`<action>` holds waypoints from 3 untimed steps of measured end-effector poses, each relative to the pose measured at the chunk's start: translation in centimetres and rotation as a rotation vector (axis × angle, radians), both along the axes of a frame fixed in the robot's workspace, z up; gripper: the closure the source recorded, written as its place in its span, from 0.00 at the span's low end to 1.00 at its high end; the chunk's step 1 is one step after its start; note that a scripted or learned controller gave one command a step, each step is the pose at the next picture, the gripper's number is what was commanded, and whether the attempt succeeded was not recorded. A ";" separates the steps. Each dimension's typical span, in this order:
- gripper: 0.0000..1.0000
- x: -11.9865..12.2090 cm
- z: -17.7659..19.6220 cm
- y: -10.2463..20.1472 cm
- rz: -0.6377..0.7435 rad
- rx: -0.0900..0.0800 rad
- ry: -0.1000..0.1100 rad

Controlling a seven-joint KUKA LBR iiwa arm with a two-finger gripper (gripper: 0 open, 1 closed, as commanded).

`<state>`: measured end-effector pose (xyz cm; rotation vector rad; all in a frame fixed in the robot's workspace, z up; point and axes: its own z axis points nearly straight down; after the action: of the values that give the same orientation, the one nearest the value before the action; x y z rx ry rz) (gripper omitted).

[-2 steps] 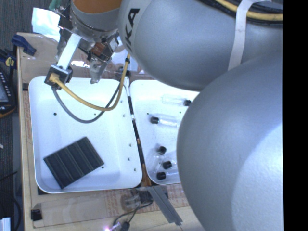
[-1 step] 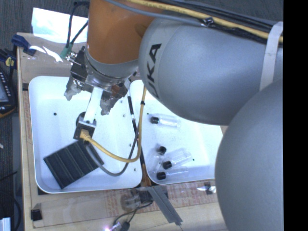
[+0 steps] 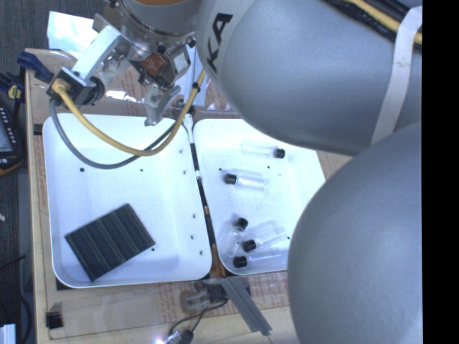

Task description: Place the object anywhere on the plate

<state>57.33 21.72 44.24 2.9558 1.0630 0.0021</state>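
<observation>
A dark ribbed rectangular plate [image 3: 109, 241] lies flat in the front left corner of the left bin [image 3: 64, 192]. Several clear vials with black caps lie in the right bin [image 3: 301, 165]: one at the back [image 3: 262, 150], one in the middle [image 3: 244, 180], and a cluster at the front [image 3: 251, 244]. My gripper [image 3: 159, 104] hangs over the back edge of the left bin, near the divide between the bins, well away from the plate and the vials. I see nothing held under it.
A yellow cable [image 3: 107, 142] and a grey cable loop from the wrist over the back of the left bin. The arm's large grey body [image 3: 315, 63] covers the upper right and hides part of the right bin. Clutter lies off the bench's left edge.
</observation>
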 end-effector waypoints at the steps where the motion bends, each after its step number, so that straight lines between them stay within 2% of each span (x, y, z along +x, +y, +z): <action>1: 1.00 -6.4 -14.1 0.0 0.056 -0.005 0.008; 2: 1.00 -5.6 0.0 0.2 0.169 0.001 0.003; 3: 1.00 -9.8 -5.3 -6.6 0.328 0.000 0.010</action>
<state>47.53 15.15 38.90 2.7458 1.5334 -0.0121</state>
